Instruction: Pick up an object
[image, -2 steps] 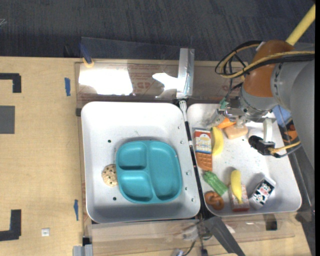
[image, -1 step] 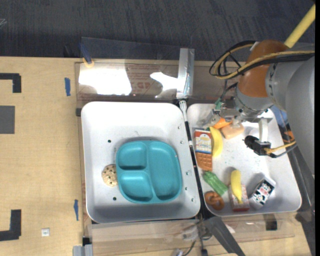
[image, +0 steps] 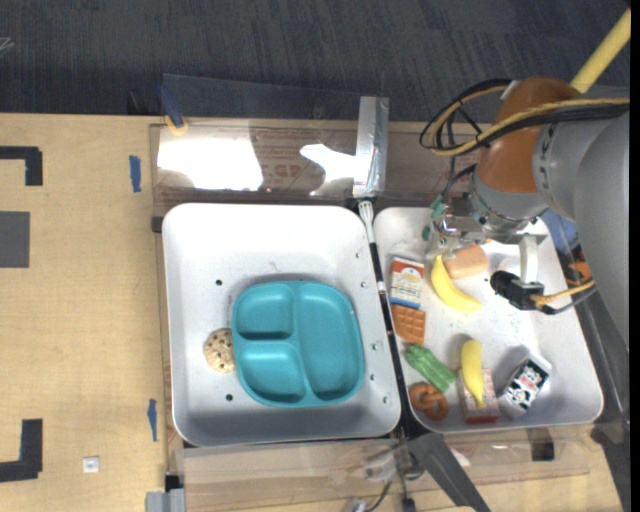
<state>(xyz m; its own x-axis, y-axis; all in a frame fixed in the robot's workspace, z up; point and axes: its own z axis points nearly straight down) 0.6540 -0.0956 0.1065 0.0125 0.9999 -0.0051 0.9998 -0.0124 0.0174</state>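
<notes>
A: Where is the tool (image: 462, 232) sitting?
B: Over the right bin (image: 580, 375), far end. Whether it is gripping anything, I cannot tell.
A: And the banana (image: 450, 285)?
B: Lying just below it, long axis running toward the near-right, beside a tan block (image: 466, 263).

Wooden bench (image: 70, 330), two white bins side by side, left bin (image: 270, 225) (slightly larger), right bin (image: 570, 375)
</notes>
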